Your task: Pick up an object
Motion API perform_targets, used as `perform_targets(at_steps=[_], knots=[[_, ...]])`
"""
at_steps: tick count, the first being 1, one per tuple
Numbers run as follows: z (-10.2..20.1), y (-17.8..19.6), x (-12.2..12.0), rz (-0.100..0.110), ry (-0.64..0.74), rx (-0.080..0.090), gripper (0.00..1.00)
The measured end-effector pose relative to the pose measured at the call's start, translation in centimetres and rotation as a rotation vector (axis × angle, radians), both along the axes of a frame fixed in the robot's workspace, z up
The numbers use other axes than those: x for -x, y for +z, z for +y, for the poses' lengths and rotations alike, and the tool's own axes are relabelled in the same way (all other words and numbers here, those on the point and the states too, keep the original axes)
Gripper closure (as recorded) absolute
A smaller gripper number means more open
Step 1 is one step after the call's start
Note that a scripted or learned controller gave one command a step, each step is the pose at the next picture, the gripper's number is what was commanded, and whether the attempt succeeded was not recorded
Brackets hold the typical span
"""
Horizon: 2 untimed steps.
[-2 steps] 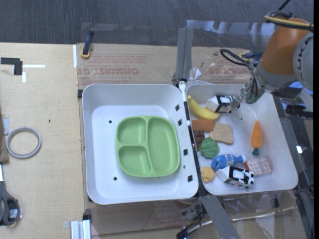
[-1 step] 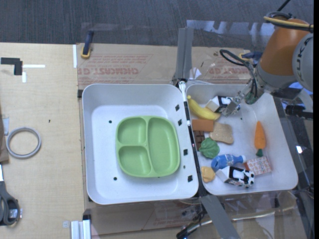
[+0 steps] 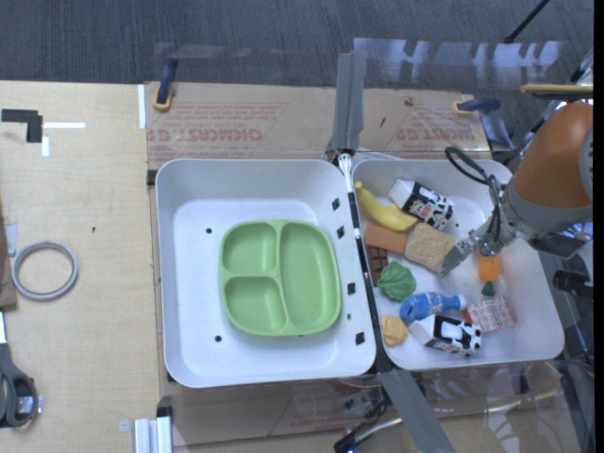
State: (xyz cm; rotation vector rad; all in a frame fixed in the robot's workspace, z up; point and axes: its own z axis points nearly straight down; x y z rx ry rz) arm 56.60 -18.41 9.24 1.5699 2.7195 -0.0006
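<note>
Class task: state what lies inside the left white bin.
The left bin holds one green divided plate with three compartments. Whatever lies under the plate is covered.

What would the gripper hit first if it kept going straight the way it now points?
Probably the tan cracker-like slab. The gripper slants down and toward the view's left in the right bin, and the slab lies right in front of its tip. Depth is unclear, so it might meet the bin floor just short of it.
</note>
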Motion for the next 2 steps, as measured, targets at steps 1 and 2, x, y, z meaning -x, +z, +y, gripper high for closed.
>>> perform_targets(at_steps=[1, 2], knots=[[1.48, -0.09, -3.4, 0.001, -0.278, 0.0, 0.0], [1.49, 0.82, -3.44, 0.0, -0.275, 0.002, 1.0]])
